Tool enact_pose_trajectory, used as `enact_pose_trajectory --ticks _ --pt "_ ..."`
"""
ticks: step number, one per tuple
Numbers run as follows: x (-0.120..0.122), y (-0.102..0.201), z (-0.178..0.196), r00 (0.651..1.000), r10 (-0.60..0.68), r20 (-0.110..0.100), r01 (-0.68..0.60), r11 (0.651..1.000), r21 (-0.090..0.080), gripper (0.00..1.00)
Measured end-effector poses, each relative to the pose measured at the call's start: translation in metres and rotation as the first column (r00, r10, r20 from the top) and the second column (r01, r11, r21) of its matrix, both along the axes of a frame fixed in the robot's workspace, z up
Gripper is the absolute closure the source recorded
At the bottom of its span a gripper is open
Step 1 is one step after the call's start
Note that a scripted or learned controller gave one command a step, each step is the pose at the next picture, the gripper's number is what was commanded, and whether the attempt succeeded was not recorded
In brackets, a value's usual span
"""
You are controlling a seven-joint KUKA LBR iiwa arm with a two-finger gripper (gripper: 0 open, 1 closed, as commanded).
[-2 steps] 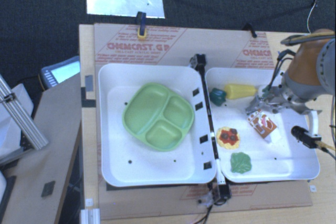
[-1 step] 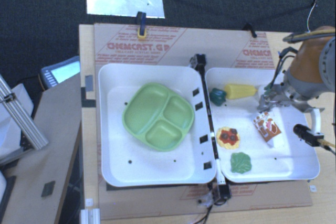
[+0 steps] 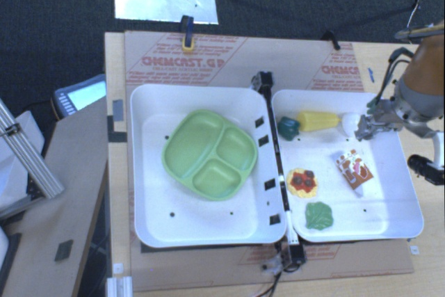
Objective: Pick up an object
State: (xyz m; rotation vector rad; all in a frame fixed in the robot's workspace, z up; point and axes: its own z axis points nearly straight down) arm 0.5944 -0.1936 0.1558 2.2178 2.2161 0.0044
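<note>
The right bin holds several toy foods: a yellow corn cob with a white tip, a dark green piece beside it, a round pizza-like piece, a green leafy piece and a red-and-white packet. My gripper hangs at the bin's far right side, just right of the corn's white tip and above the packet. Nothing can be seen between its fingers.
The left bin holds a light green divided plate. A black divider runs between the bins. The arm comes in from the right over the right bin's far corner. A yellow clamp sits at the back edge.
</note>
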Motion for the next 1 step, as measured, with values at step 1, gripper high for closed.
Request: enact_pose_trajectory --ticks 1 --pt "0.0007 0.0032 0.0441 1.000 0.005 -0.001 -0.005 1.000 0.001 1.00"
